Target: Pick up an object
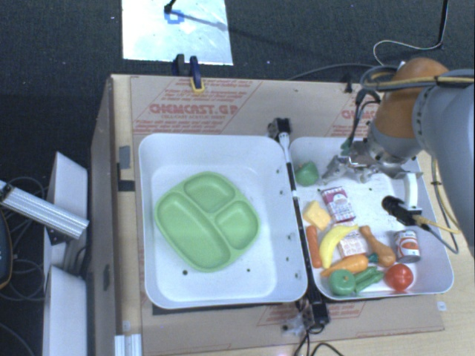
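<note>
Two white bins sit side by side; the left bin [159,284] holds a green tray [206,219], the right bin [439,277] toy food. My gripper [343,167] hovers, fingers spread and holding nothing, just beside a green pepper [306,173]. I judge I'm mid-approach: next, centre over it, descend, close.

Both bins white: left bin [159,273], right bin [438,273]. Divided plate [206,219] pale green. Lime-like fruit [306,173] green. Small carton [338,204] red-pink with white. Cheese wedge [317,215] pale yellow. Banana [335,239] yellow. Carrot [346,264] orange. Tomato [399,276] red. Can [407,245] red and white. Arm [438,117] grey, orange band. Bench [223,104] tan board, red lettering.
</note>
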Action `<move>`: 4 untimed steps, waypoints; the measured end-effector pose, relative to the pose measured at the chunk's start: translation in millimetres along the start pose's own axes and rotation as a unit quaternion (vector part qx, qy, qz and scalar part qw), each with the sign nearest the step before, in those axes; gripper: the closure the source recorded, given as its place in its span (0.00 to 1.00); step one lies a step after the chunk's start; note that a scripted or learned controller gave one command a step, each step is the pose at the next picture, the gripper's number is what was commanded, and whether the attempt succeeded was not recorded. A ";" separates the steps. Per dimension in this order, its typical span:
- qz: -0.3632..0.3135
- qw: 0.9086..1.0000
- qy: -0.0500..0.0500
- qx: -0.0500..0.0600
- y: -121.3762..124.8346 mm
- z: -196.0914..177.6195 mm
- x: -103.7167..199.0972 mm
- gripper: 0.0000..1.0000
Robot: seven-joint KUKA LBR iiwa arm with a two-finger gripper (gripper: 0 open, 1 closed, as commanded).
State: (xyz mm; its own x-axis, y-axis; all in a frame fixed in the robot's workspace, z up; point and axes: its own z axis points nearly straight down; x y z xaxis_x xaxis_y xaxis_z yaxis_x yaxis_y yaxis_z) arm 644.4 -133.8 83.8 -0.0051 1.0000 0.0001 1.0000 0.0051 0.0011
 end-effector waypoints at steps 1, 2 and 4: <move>0.002 1.000 0.000 0.001 -92.7 -0.3 26.7 0.00; 0.002 1.000 0.000 0.000 -158.0 -0.5 2.1 0.00; 0.001 1.000 0.000 -0.002 -156.0 -10.9 50.0 1.00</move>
State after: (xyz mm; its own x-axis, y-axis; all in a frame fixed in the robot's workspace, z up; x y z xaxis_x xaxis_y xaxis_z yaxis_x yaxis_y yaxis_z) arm 488.2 -84.6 94.6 -0.0035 1.0000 -0.0006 1.0000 0.0035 0.0047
